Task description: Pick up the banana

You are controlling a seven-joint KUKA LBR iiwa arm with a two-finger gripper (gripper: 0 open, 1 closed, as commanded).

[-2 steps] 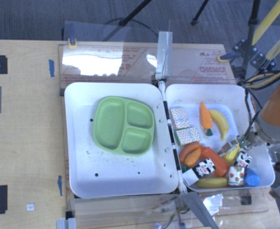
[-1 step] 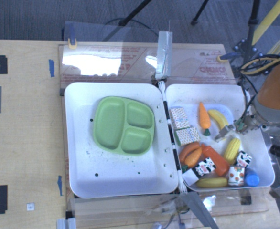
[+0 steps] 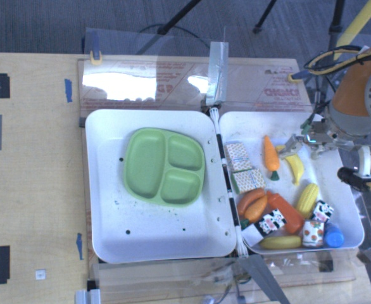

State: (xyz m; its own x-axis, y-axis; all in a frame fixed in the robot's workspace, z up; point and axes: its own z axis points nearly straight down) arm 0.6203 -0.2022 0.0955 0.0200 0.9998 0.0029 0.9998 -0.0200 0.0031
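A small yellow banana lies in the right bin, between an orange carrot and the bin's right wall. My gripper hangs just beyond the banana's far end, over the back of that bin, at the end of the grey arm with its orange band. From this angle nothing shows between the banana and the gripper, and the banana rests on the bin floor. A second, longer yellow banana-like piece lies along the bin's front edge.
The right bin also holds a corn cob, red and orange toy food, cow-patterned blocks, checkered packets, a small cup and a blue cap. A green divided plate sits in the left bin.
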